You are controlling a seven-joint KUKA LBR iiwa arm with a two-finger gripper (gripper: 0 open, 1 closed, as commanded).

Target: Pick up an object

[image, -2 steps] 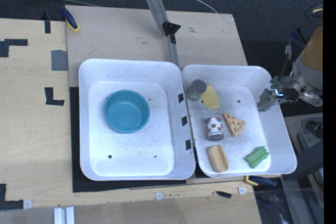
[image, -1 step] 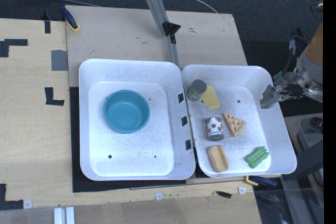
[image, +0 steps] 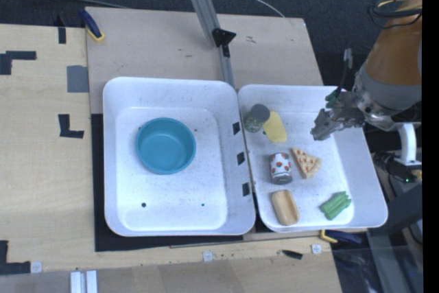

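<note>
The left bin [image: 116, 99] holds a blue bowl [image: 165, 145], set a little left of its centre. In the right bin [image: 370, 216], a grey-green cylinder [image: 257, 116] lies near the dividing edge, touching a yellow piece [image: 275, 127] just to its right. Below them stands a small can with red spots [image: 280, 167], with a pizza slice toy [image: 306, 162] beside it. Nearer the front edge lie a bread roll [image: 285, 207] and, further right, a green object [image: 335, 204]. The gripper [image: 322, 130] hangs over the right bin's upper right part, above bare floor, gripping nothing; whether it is apart or together cannot be told.
</note>
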